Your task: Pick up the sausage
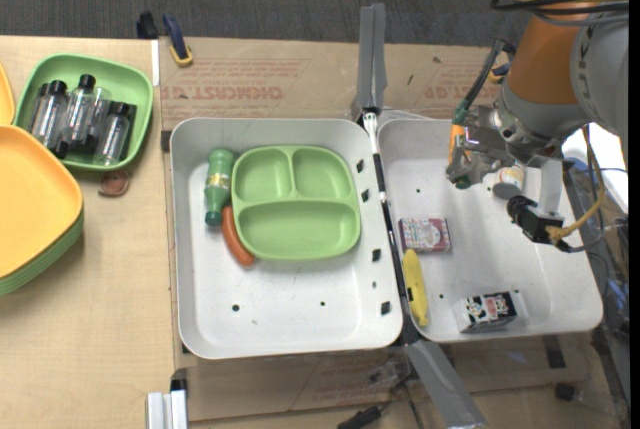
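Note:
The sausage point(237, 235) is a short orange-red link lying on the floor of the left bin point(290, 317). It sits tucked against the left edge of a green divided plate point(296, 202), just below a green bottle point(217, 183). My gripper point(460, 173) hangs over the upper part of the right bin point(540, 287), far to the right of the sausage, with the bin divider between them. Nothing shows in its grasp.
The right bin holds a pink packet point(425, 234), a yellow banana point(414, 287) along its left wall and a black-and-white box point(490, 309). On the bench to the left stand a green tray of dark bottles point(85, 112) and stacked orange plates point(35, 217).

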`<state>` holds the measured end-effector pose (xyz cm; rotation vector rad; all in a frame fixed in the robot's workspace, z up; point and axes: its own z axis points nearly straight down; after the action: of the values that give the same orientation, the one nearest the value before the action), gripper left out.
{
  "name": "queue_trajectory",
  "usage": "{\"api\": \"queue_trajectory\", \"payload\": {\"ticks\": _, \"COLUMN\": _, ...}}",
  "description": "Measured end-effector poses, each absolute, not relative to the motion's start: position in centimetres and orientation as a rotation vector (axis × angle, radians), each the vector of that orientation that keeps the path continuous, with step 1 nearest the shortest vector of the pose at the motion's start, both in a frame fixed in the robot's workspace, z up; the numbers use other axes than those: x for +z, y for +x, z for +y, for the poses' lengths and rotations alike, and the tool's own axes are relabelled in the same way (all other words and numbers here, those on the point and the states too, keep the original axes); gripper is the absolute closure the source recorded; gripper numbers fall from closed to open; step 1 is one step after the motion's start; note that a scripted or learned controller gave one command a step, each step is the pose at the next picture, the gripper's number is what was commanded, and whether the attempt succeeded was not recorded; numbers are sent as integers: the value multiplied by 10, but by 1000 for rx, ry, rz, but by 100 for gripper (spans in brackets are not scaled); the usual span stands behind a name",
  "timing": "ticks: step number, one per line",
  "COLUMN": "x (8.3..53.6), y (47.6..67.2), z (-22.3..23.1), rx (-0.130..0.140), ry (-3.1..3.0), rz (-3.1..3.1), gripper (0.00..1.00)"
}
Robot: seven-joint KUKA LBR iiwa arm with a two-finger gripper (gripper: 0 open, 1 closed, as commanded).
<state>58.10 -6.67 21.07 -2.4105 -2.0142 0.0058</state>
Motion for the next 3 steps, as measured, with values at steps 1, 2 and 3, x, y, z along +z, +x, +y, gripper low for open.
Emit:
{"api": "queue_trajectory", "payload": {"ticks": 1, "x": 105, "y": 583, "z": -134, "rx": 5, "ry": -2374, "rz": -2055, "gripper": 100}}
{"api": "queue_trajectory", "payload": {"ticks": 2, "x": 88, "y": 593, "z": -160, "rx": 16, "ry": -2192, "rz": -2235, "gripper": 100}}
{"api": "queue_trajectory", "payload": {"ticks": 3, "x": 85, "y": 602, "z": -164, "rx": 33, "ry": -2160, "rz": -2238, "gripper": 100}}
